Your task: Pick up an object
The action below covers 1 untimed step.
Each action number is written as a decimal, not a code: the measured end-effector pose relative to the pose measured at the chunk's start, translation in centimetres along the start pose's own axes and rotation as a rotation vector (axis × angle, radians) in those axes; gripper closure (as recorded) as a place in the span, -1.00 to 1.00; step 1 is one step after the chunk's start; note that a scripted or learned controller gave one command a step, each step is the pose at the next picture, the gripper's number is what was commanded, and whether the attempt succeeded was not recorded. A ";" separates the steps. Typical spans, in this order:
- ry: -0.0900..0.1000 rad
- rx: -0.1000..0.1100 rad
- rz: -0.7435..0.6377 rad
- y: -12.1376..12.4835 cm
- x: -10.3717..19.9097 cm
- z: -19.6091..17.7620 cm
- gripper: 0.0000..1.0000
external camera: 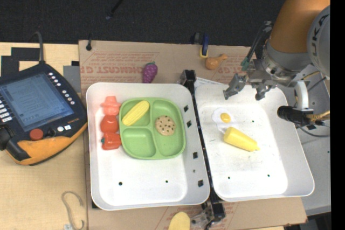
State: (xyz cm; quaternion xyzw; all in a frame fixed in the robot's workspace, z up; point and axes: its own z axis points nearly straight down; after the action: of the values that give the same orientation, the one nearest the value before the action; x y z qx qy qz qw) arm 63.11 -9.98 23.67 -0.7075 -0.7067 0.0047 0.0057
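Overhead, end effector spread open, empty, above right bin

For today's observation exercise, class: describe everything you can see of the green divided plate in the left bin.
The green divided plate looks like smooth moulded plastic, roughly square with rounded corners and a raised rim. Ridges split it into three compartments. It lies flat in the upper part of the left bin. A yellow corn cob rests tilted in the upper left compartment, a chocolate-chip cookie in the upper right. A red toy lies right beside its left edge.
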 end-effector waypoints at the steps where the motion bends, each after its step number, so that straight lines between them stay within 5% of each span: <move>1: -0.001 -0.014 -0.002 0.2 0.0 -0.8 -1.00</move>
State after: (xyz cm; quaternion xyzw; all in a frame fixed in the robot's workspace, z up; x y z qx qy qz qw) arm 63.35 -9.98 24.46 -0.7069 -0.7073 0.0004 0.0003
